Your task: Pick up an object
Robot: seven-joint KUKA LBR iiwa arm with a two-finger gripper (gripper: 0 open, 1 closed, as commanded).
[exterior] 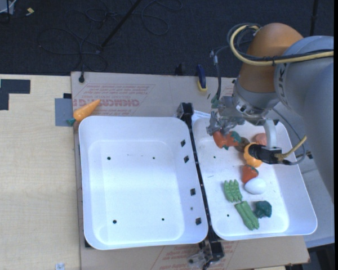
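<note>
In the camera view, the grey arm with its orange band reaches in from the right and sets its hand [224,127] low over the far left corner of the right-hand shallow white bin [304,207]. Directly beneath and just right of the hand lies a small red-orange lumpy plastic toy [224,140], the likeliest thing to be picked. Its long axis seems to run roughly left to right across the bin, and it sits so close under the hand that the two may be touching; whether they do cannot be told. The hand's metal parts crowd together above the toy, and whether it is open, closed or gripping cannot be told from this slant.

Further right and nearer in the same bin lie an orange-and-yellow curved toy [253,154], a white egg-shaped toy [255,185] with a red piece touching its far side, a ridged green toy [232,190], a longer green pod-like toy [247,215] and a dark teal lump [263,208]. All lie nearer than the hand and well apart from it.

The left-hand white bin [90,151] sits beside it on the counter [28,167]. An orange carrot-shaped toy [85,109] rests outside, at that bin's far left corner.
</note>
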